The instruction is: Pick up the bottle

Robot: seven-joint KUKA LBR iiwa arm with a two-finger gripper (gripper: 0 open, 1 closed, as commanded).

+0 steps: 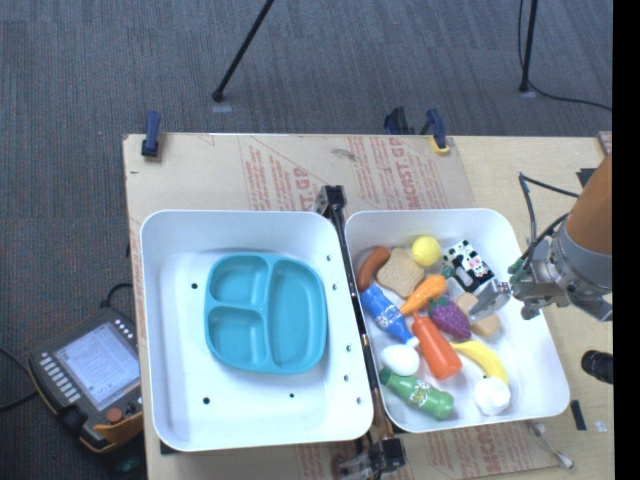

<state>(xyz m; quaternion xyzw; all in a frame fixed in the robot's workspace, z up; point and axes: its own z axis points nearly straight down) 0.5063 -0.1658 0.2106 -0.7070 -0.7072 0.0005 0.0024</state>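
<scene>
Gripper (497, 298) sits low over the right bin's (545, 368) right side, arm entering from the right edge of the camera view. Fingers look spread a little, pointing left toward the toy pile, nothing between them. Tips are near a small tan block (486, 325) and just right of the purple grapes (450, 318); contact can't be judged from this slant.

Bottle candidates: green bottle (420, 394) lies on its side along the front wall, neck to the left, touching the white egg (399, 358) above it. Blue bottle (382, 308) also lies flat at the left of the pile, beside the sausage (372, 263) and under the carrot's (424, 293) tip. Which one the task means is unclear; both are well apart from the gripper.

Handling guess: toy plastic, light, stiff, smooth and round, so likely to roll or squirt out of a pinch. Best hold is across the body's middle, fingers square to the long axis. Green one has free space on its front side but sits close to the wall; the orange pepper-like piece (436, 348) and banana (479, 358) crowd it from above. Blue one is hemmed in by neighbours.

Other clutter: lemon (426, 250), bread slice (403, 271), black-and-white cow-pattern box (466, 262), white ball-like item (491, 396).

Left bin (170, 268) holds a teal divided tray (266, 312).
</scene>
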